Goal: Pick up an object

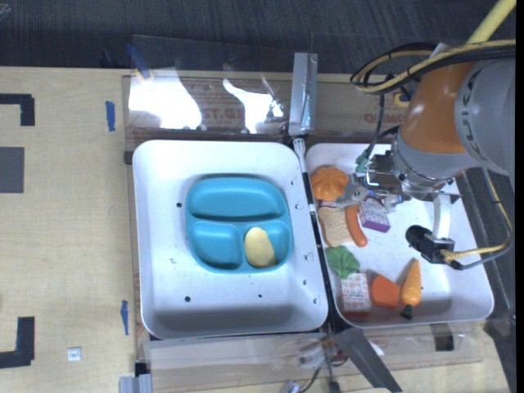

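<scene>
You have the gripper (370, 188) low in the right bin (471, 244), above the purple packet (376, 217) and beside the orange sausage (355, 226); whether its fingers are apart or together, you cannot tell. Near it lie an orange fruit (329, 182) and a carrot (411, 282). In the left bin (155, 219), a blue tray (237, 199) holds a yellow lemon (259, 246).

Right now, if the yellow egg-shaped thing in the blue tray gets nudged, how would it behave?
The yellow egg looks smooth and rounded, so it would probably roll and could slip from a pinch. The blue tray compartment rim around it should keep it from rolling far. It seems rigid, likely light.
</scene>
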`<state>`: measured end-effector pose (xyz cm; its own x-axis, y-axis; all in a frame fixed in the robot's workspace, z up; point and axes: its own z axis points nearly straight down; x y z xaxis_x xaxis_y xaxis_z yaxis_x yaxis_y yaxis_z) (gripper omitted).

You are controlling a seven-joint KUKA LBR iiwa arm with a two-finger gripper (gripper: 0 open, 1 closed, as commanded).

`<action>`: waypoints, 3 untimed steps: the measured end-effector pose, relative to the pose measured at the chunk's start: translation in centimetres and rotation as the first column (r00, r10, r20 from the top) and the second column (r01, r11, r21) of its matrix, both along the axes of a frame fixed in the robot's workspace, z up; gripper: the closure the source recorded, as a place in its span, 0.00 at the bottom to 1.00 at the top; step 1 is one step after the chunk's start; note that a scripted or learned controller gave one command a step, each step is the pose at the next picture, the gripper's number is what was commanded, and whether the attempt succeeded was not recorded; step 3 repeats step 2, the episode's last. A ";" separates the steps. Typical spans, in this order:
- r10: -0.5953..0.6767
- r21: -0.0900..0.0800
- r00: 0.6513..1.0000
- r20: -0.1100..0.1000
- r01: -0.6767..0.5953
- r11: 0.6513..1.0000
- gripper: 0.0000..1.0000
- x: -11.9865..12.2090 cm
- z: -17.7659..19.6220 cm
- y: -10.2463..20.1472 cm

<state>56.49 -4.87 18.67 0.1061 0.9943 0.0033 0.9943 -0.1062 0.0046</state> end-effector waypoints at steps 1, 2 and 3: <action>0.332 -0.007 0.943 0.000 -0.332 0.943 1.00 -0.4 6.6 -4.6; 0.174 -0.003 0.985 -0.003 -0.174 0.985 1.00 4.7 8.3 2.8; 0.174 -0.003 0.985 -0.003 -0.174 0.985 1.00 4.7 8.3 2.8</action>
